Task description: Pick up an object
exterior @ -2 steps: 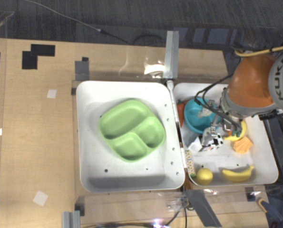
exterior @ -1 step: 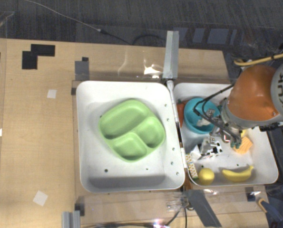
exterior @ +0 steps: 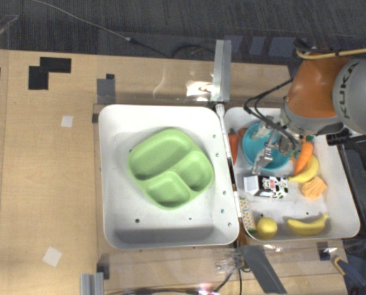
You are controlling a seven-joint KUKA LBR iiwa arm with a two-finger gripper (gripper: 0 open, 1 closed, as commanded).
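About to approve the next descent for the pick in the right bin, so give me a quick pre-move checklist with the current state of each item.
1. Gripper is above the right bin, over the teal bowl: ok.
2. Finger state: cannot tell, the view is too blurred at the tips.
3. Anything held already: cannot tell.
4. Space around the target: not ok. The carrot, the upper banana and the small black-and-white box crowd the bowl.
5. Easier targets free: ok. The lemon and the lower banana lie apart near the front wall.
6. Left bin holds the green divided tray, away from the arm: ok.
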